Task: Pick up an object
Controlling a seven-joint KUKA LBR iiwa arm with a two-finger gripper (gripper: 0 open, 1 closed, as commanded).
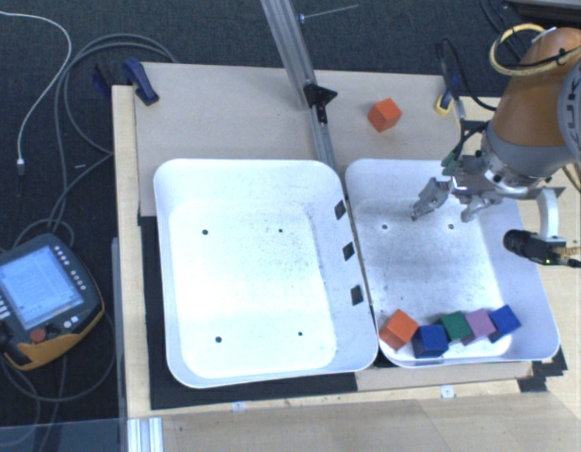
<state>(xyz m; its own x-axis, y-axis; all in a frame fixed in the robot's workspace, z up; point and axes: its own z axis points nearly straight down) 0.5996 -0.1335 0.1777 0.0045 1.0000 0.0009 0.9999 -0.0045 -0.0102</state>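
— Orange and grey, the arm point(540, 102) is reaching in from the right, and its gripper point(448, 201) is hanging over the upper part of the right bin point(403, 182), fingers spread, nothing between them

— Where are the blocks sitting?

— Five are lining the right bin's near edge: an orange cube point(398, 329), a blue cube point(429, 341), a green cube point(456, 328), a pink cube point(480, 324) and another blue block point(504, 320), each touching its neighbour. A lone orange block point(385, 115) is lying on the bench beyond the bins. The left bin point(177, 196) is sitting just beside the right one
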